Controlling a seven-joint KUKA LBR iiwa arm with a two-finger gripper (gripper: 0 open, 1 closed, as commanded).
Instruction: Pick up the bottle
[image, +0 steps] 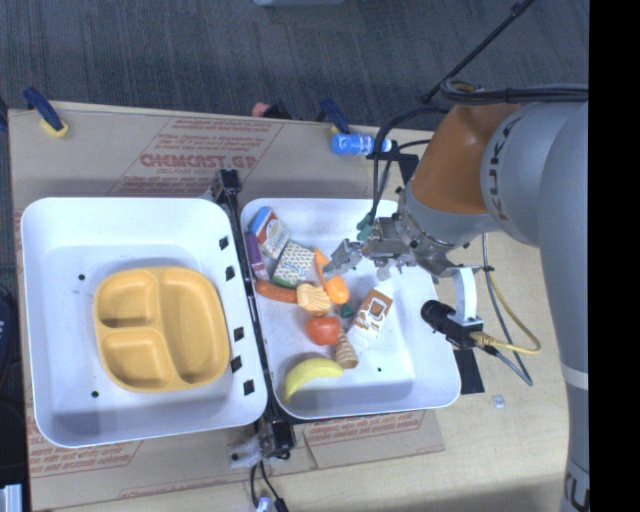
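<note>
The gripper (345, 256) is hovering over the right bin (432, 372), its jaws standing narrowly apart and holding nothing. The bottle (371, 316), white with a brown label, is lying tilted just beside it. A tomato (323, 329), banana (311, 377), carrot (276, 292) and patterned packet (293, 264) are crowding the bottle's left. A yellow divided tray (160, 326) is sitting in the left bin (45, 235).

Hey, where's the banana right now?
The banana lies in the right-hand bin, near its front edge by the divider between the bins, just below the tomato.
</note>
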